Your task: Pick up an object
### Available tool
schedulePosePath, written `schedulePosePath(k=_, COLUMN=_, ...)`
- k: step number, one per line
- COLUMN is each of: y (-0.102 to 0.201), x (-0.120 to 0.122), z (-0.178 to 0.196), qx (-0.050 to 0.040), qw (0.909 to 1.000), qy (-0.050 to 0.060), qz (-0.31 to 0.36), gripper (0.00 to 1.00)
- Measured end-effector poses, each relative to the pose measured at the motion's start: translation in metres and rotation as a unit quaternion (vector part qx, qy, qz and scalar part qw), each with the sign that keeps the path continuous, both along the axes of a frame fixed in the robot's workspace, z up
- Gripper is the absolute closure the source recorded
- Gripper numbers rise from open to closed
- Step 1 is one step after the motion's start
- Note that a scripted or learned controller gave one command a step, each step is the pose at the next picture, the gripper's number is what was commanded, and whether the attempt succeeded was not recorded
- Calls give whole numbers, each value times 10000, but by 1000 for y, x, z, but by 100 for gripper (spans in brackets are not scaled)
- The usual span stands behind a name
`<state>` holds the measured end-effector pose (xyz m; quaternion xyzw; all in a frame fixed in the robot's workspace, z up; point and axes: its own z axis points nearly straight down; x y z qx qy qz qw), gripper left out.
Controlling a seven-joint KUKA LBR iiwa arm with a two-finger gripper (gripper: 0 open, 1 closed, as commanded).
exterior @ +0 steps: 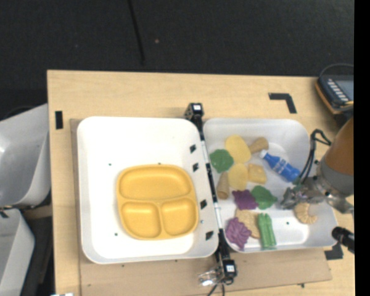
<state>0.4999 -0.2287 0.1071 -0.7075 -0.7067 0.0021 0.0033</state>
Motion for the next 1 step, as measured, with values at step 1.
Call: schedulePosePath(k=1, y=95, x=-8, z=119, qx=-2, qw=9999, qy=-89, qz=59, gripper=100)
